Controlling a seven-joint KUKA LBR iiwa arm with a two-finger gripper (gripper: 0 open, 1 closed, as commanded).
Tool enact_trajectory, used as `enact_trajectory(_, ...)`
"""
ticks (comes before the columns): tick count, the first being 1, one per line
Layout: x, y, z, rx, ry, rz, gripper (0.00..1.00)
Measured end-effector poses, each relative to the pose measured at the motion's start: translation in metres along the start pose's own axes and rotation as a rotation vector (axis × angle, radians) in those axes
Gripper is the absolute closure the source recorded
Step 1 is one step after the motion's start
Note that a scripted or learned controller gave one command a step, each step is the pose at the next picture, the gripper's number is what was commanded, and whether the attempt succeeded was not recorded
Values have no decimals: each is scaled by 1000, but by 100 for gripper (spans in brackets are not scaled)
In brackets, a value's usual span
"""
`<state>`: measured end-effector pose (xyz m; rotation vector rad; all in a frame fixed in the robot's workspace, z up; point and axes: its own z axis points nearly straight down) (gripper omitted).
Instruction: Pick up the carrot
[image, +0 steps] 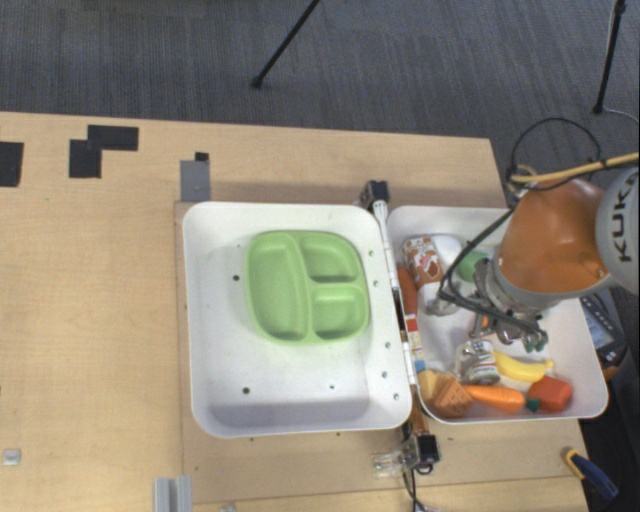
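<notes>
The orange carrot (497, 397) lies near the front edge of the right bin (596, 345). It sits between a waffle cone (447, 392) on its left and a red tomato-like piece (555, 393) on its right. My gripper (481, 362) hangs just above and behind the carrot's left end, under the orange-banded wrist (550, 240). Its metal fingers point down at the bin floor, close to the carrot. Nothing shows between them.
A yellow banana (521, 368) lies just behind the carrot. A red-and-white packet (425, 260) and a green item (468, 266) sit at the bin's back. A green divided plate (305, 285) rests in the left bin (230, 400).
</notes>
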<state>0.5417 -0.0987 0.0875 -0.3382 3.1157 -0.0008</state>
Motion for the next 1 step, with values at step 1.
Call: enact_trajectory(1, 39, -17, -1, 3, -6, -177, 0)
